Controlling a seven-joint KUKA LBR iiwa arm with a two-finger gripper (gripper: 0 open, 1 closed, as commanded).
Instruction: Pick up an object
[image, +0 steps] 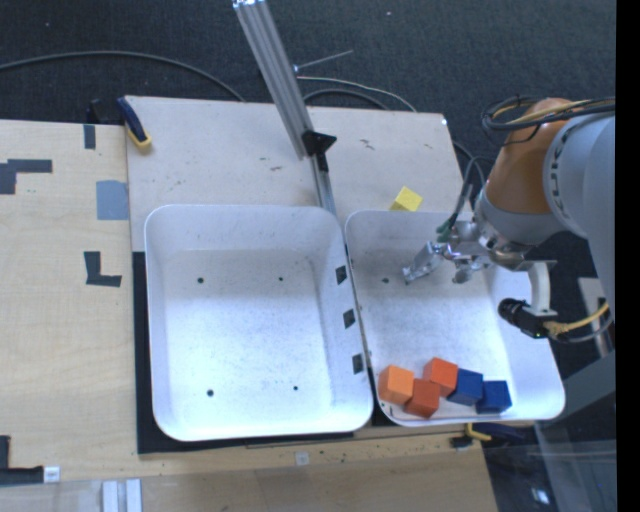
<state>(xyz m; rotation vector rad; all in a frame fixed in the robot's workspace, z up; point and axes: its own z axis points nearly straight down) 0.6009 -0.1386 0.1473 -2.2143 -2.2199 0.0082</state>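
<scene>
Several small blocks lie huddled at the near end of the right bin (520, 345): an orange block (398, 382), a second orange block (440, 372) and a third, darker orange one (424, 399), with two blue blocks (468, 385) (493, 397) beside them. My gripper (439, 269) hangs over the far part of the right bin, well away from the blocks. It is open, one finger (416, 269) spread out to the left, and nothing sits between the fingers.
A yellow block (406, 200) rests on the bench just beyond the right bin's far rim. The left bin (160, 300) stands beside the right one. A slanted metal rail (285, 85) crosses the bench to the bins' shared far corner.
</scene>
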